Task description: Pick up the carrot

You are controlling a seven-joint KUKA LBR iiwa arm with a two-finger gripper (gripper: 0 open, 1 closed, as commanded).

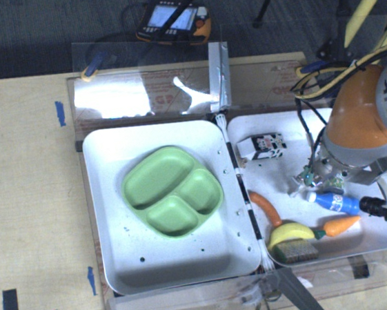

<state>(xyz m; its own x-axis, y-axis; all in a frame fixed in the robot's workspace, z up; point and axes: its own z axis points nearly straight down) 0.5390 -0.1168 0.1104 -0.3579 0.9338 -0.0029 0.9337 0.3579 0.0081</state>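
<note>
The carrot (342,225) is orange with a green stub at its left end. It lies flat near the front edge of the right bin (280,123). My gripper (312,176) hangs below the orange wrist band over the middle right of that bin. It is behind the carrot and a little to its left, with a blue bottle (335,202) lying between them. Nothing shows between gripper and carrot to link them; the carrot rests on the bin floor.
A yellow banana (290,233) and a dark brush (298,249) lie just left of the carrot. An orange-red sausage-like piece (264,207) sits by the bin divider. A black-and-white item (262,145) lies at the back. The left bin (110,216) holds a green divided plate (172,190).
</note>
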